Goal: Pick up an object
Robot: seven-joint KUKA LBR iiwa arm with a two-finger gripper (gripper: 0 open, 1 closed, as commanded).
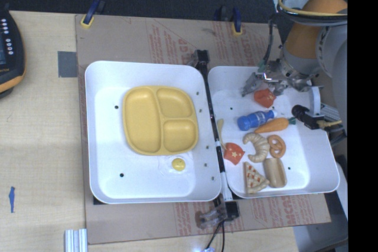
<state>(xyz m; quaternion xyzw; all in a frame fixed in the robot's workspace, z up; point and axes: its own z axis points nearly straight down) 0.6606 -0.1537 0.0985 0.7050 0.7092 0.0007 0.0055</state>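
The right bin (319, 169) holds several toy foods: a red tomato-like piece (264, 97), a blue bottle (254, 121), an orange carrot (273, 125), a croissant (256, 147), a pretzel (276, 145), a red piece (234, 153), a pizza slice (253, 177) and a brown bread roll (274, 172). My gripper (265, 83) hangs at the far end of this bin, just above the red tomato-like piece. Its fingers (248, 88) are spread open on either side of that piece, and nothing is lifted.
The left bin (106, 127) holds a yellow divided plate (159, 119) and a small fried-egg toy (178, 164). A black clamp (202, 58) sits between the bins at the far side. The arm's orange band (313, 20) looms over the right bin's far corner.
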